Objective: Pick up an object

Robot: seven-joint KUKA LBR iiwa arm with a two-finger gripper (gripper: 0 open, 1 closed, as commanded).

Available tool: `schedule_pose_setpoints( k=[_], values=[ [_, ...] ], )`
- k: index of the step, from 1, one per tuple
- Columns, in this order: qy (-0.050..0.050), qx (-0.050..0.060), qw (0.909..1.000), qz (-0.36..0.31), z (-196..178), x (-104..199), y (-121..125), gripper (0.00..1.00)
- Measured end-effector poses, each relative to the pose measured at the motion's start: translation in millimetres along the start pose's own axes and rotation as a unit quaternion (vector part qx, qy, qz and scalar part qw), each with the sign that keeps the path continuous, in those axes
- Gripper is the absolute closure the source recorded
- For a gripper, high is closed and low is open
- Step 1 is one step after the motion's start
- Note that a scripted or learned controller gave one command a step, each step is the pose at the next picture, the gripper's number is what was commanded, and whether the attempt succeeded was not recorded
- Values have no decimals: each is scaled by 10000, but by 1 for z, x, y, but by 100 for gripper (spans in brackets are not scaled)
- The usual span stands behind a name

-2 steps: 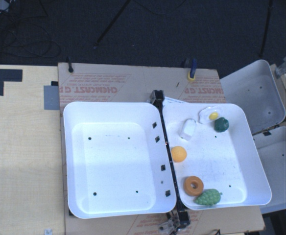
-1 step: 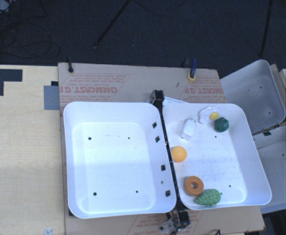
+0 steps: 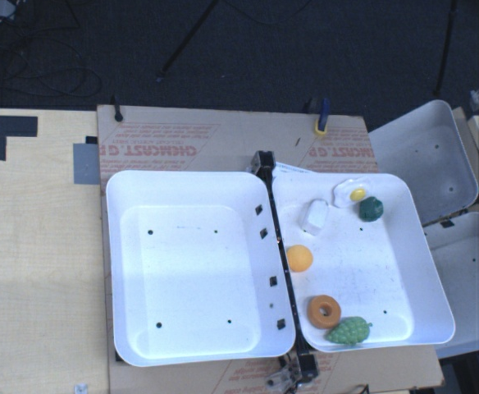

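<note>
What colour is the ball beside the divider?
Orange, plain; the ball shows in the camera view.

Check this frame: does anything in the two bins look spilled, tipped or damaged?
Nothing stands out. The right bin holds a fried egg toy, dark green ball, white piece, orange ball, donut and green grapes, all lying apart or just touching.

Two shallow white bins are counted: a left bin [image 3: 133, 195] and a right bin [image 3: 403, 245]. Six objects are contained in the right bin: one orange ball [image 3: 299, 258], one brown ring [image 3: 325, 310], one light green bunch [image 3: 348, 331], one dark green piece [image 3: 371, 208], one fried-egg piece [image 3: 350, 193], and one white block [image 3: 314, 216].
</note>
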State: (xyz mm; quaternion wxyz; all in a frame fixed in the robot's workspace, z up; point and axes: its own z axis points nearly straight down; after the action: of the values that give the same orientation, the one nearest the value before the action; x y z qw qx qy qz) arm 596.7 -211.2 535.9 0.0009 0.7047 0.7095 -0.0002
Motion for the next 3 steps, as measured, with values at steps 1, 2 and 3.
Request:
schedule_pose_setpoints(
  k=[1,2,3],
  values=[
    [11,18,10000,53,-3,-3,-75,0],
    [3,5,10000,5,0,0,23,0],
    [10,19,10000,53,-3,-3,-47,0]
  ],
)
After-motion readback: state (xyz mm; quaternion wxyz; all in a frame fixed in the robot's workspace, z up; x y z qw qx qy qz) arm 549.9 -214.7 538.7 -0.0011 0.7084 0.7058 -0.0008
